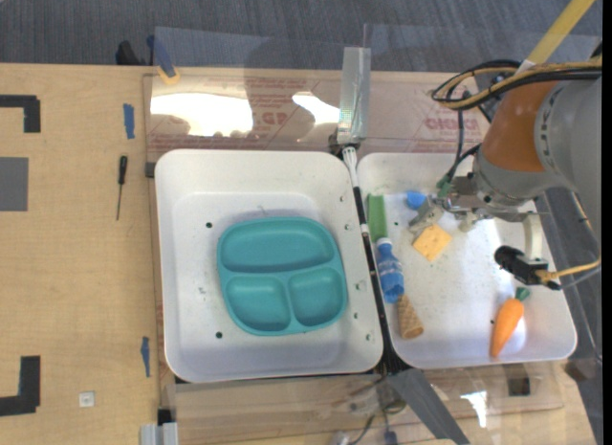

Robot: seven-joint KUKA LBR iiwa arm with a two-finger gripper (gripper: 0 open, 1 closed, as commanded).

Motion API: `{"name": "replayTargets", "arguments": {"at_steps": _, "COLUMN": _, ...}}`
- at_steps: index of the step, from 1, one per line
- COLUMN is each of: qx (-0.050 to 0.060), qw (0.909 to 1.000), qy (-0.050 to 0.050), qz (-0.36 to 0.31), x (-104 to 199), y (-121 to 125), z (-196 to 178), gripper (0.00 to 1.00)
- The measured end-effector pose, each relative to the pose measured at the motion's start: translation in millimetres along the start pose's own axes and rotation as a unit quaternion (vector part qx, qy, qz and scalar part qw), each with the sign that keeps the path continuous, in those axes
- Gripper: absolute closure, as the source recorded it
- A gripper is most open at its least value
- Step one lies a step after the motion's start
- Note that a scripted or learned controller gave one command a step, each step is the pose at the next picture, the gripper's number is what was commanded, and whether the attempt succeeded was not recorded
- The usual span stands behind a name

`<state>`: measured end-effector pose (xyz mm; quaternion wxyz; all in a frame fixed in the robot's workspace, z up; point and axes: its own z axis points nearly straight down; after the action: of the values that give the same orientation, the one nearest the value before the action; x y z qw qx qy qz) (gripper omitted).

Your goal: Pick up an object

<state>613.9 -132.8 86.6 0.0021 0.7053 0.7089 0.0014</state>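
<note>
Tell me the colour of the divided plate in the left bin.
Teal, seen in the camera view: the divided plate.

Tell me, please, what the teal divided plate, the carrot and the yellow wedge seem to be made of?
The teal divided plate looks like moulded plastic: one even colour, rounded compartment edges, a soft sheen. The carrot seems a plastic toy, smooth and uniformly orange with a small green top. The yellow wedge looks like toy cheese, plastic or perhaps foam; its matte, flat faces leave that open.

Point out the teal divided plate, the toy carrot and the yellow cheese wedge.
teal divided plate (281,245): camera view, top compartment.
toy carrot (507,324): camera view, orange body.
yellow cheese wedge (432,242): camera view, top face.
</note>
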Motion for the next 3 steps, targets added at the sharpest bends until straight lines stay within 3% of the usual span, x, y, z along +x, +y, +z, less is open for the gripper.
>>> {"name": "replayTargets", "arguments": {"at_steps": 1, "qx": -0.004, "qw": 1.0000, "qy": -0.001, "qz": -0.002, "x": 1, "y": 3, "z": -13, "gripper": 1.00}}
{"name": "replayTargets", "arguments": {"at_steps": 2, "qx": -0.003, "qw": 1.0000, "qy": -0.001, "qz": -0.002, "x": 1, "y": 2, "z": -12, "gripper": 0.00}}
{"name": "replayTargets", "arguments": {"at_steps": 3, "qx": 0.000, "qw": 0.9990, "qy": 0.000, "qz": -0.045, "x": 7, "y": -46, "z": -1, "gripper": 0.00}}
